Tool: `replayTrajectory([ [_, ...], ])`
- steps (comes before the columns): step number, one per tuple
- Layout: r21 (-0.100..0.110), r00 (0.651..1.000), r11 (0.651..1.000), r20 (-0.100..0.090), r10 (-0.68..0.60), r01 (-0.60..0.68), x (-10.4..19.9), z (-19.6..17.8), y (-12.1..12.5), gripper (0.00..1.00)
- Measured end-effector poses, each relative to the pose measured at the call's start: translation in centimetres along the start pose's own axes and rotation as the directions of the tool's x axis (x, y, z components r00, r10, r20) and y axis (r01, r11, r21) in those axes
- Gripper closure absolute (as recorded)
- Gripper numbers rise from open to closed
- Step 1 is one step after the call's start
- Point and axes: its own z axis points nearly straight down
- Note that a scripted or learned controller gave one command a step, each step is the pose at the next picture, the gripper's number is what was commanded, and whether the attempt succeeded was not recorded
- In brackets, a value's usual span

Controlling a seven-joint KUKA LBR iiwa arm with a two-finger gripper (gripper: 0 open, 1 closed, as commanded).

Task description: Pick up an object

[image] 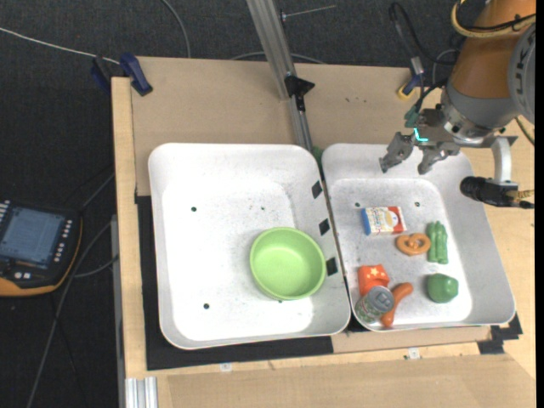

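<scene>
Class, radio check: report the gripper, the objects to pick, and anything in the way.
Gripper open, holding nothing, above right bin's far edge. Box, pretzel and other items lie loose in the bin. Path down looks clear.

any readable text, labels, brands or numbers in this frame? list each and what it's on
No text in this view can be read.
Small blue and white box in the right bin: printed front, too blurred to read.
Handheld pendant left of the bench: screen lit, content too small to read.
Silver round item by the orange block: markings, if any, cannot be made out.
Green bowl in the left bin: no lettering seen.
</scene>
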Motion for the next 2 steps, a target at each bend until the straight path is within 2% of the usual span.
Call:
replayTrajectory([
  [1,0.000,1.000,1.000,0.000,0.000,0.000,0.0,0.0,0.0,0.00],
  [2,0.006,1.000,1.000,-0.001,0.000,0.000,0.5,6.2,-0.1,0.00],
])
